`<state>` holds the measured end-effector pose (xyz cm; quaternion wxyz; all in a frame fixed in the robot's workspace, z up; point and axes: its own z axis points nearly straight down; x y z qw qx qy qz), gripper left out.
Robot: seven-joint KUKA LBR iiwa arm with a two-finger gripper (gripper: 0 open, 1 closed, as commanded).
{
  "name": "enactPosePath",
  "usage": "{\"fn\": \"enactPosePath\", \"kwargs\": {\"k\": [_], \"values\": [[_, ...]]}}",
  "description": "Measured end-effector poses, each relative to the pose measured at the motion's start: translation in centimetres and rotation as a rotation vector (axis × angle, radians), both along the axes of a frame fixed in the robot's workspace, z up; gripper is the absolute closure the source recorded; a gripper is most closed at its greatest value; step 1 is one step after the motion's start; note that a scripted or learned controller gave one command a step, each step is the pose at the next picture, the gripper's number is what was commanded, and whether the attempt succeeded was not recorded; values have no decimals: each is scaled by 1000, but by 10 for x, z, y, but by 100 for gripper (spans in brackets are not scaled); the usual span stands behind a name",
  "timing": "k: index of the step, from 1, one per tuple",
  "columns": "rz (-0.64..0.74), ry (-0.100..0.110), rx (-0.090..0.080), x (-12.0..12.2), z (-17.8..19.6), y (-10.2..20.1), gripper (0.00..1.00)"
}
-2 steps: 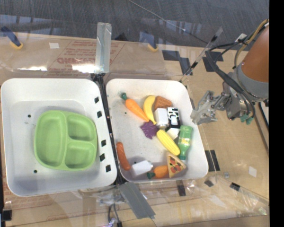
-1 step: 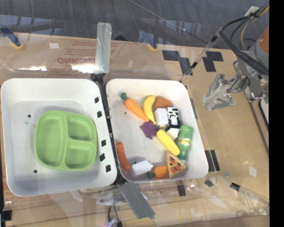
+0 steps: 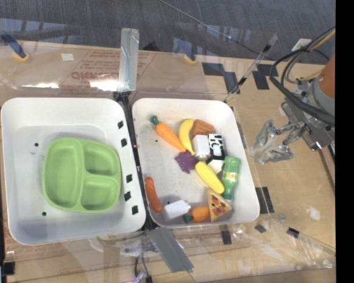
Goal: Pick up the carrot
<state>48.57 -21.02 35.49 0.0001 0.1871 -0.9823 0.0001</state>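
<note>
Nearest me, a second orange piece (image 3: 199,214) could fool my program; the carrot (image 3: 168,134) lies far-left in the right bin (image 3: 143,158), crowding the banana (image 3: 186,135), while the gripper (image 3: 270,145) waits spread outside.

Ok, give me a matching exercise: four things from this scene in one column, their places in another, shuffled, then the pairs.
1. carrot
2. green divided plate
3. pizza slice
4. gripper

A. left bin
B. on the bench, right of both bins
C. right bin, far left part
D. right bin, near right corner

Pairs: 1-C, 2-A, 3-D, 4-B
</note>
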Motion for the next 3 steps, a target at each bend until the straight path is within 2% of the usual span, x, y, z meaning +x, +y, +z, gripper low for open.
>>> {"fn": "enactPosePath", "kwargs": {"k": [1,2,3], "values": [[-124,0,0,4,-65,0,100],[-353,7,2,18,-182,1,100],[-353,1,1,20,-180,1,0]]}}
